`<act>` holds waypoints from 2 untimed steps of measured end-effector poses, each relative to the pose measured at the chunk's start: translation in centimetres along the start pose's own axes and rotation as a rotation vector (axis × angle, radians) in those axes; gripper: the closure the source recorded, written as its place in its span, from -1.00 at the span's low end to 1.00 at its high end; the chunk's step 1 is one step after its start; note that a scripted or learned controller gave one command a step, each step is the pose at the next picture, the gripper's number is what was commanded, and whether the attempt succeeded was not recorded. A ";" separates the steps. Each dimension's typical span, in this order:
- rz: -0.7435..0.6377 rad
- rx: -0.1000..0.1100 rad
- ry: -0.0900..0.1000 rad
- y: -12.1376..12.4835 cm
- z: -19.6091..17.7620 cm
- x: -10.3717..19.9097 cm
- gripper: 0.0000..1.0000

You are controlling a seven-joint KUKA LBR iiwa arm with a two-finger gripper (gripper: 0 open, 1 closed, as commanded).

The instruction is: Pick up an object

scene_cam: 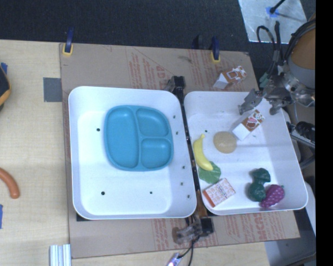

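Observation:
My gripper (261,106) hangs over the far right part of the right bin (283,148). Its fingers (247,105) stand open with nothing between them. Just below and in front of it lies a small white carton with a red label (248,124). Further in the same bin are a beige round piece (225,142), a yellow banana (201,154) touching a green leafy piece (211,174), a red and white packet (218,192), a dark green item (258,184) and purple grapes (273,195).
The left bin (86,165) holds a blue divided plate (139,136). Another small carton (231,76) lies on the cardboard behind the right bin. An orange sausage (6,182) rests on the bench at far left. Clamps hold the cardboard's back edge.

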State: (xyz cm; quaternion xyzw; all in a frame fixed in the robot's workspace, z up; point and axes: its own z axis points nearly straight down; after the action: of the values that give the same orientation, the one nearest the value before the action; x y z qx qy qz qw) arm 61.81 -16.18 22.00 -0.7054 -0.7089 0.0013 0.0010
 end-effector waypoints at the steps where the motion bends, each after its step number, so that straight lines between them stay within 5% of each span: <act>1: 0.001 0.003 -0.001 -7.4 5.9 -4.2 -1.00; 2: 0.000 0.001 0.000 -12.0 8.7 -5.0 -1.00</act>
State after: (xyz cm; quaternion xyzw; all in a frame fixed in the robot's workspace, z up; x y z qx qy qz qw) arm 49.84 -21.21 13.38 -0.7053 -0.7090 0.0017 0.0013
